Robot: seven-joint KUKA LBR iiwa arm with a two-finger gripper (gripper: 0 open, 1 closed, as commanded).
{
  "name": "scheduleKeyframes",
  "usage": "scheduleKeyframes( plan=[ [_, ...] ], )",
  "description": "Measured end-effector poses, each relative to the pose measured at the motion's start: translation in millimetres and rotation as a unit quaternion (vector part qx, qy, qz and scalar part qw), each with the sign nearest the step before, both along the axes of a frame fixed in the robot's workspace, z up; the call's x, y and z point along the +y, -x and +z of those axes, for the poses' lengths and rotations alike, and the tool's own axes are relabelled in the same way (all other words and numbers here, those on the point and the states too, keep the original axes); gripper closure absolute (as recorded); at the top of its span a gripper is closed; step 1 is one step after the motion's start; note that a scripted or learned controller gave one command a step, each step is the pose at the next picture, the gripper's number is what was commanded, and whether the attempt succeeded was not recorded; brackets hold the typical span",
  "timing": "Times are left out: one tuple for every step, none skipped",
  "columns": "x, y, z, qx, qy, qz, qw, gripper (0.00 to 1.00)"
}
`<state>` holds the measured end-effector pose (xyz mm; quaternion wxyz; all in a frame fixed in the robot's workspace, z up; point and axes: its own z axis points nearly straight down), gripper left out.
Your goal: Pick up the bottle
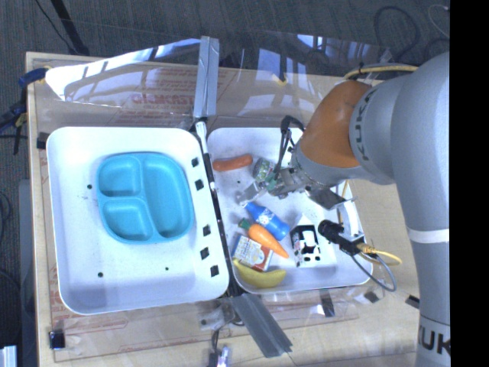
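At frame left, a turquoise three-compartment plastic tray point(144, 196) sits in a shallow white plastic bin point(72, 274). Centre-right lie a reddish-orange sausage point(231, 162), a blue plastic bottle with a white cap and orange label point(265, 218), an orange carrot point(266, 238), a yellow banana point(260, 276) and a black-and-white patterned small carton point(306, 245).

Mounted above the bench point(46, 82), fixed, looking down at a slant onto two white bins: left bin point(69, 174), right bin point(229, 140). Set far enough back to take in both bins whole, the bench edges and a strip of dark floor point(114, 10) at the top. Arm point(412, 128) entering from the right side of the frame, large and close to the lens.
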<state>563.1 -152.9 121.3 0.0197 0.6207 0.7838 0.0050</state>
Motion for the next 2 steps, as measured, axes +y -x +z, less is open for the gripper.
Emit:
scheduleKeyframes(
  plan=[
    [9.5, 42.5, -29.8, 0.019, -0.0082, 0.006, 0.9998, 0.00],
    [9.2, 41.4, -20.1, 0.019, -0.0075, 0.008, 0.9998, 1.00]
  ],
)
